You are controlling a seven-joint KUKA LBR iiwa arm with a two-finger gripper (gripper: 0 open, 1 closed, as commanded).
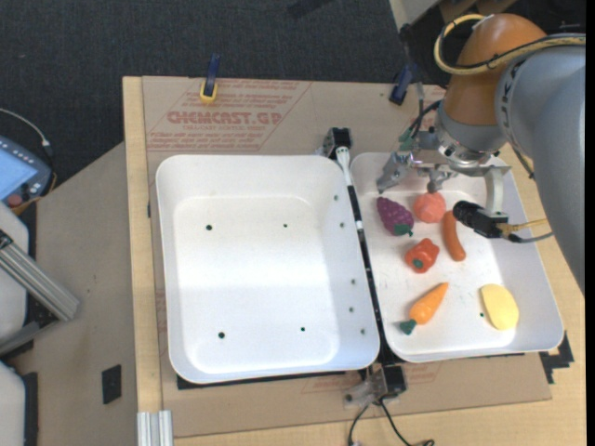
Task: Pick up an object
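The table (pixel 232 110), a brown cardboard-covered board, carries two shallow white bins side by side. The left bin (pixel 186 193) is the landmark here. Hard against its right wall sits the right bin (pixel 535 319), which holds all the toy food.

The arm (pixel 521 72), grey with its orange band, hangs over the far end of the right bin, well right of the left bin's far-right corner. Its claw (pixel 429 167) sits low above the food, but whether it is released or clenched cannot be told; nothing is visibly gripped. As a judgement, the task is at its start: an approach is set up, no object is lifted, and the closing and lifting are all left.

The nearest candidate is a round pink-red fruit (pixel 429 206), just below the claw; being round, it has no long axis to speak of. Between it and the left bin's wall lies a purple grape bunch (pixel 394 215), its long axis slanting towards the near right. Right of the fruit, a red-orange sausage (pixel 453 236) lies roughly along the bin's length. Nearer the camera are a red pepper (pixel 421 255), a carrot (pixel 427 305) with its leafy end pointing toward the left bin's near corner, and a yellow lemon (pixel 499 306) farthest from that bin.
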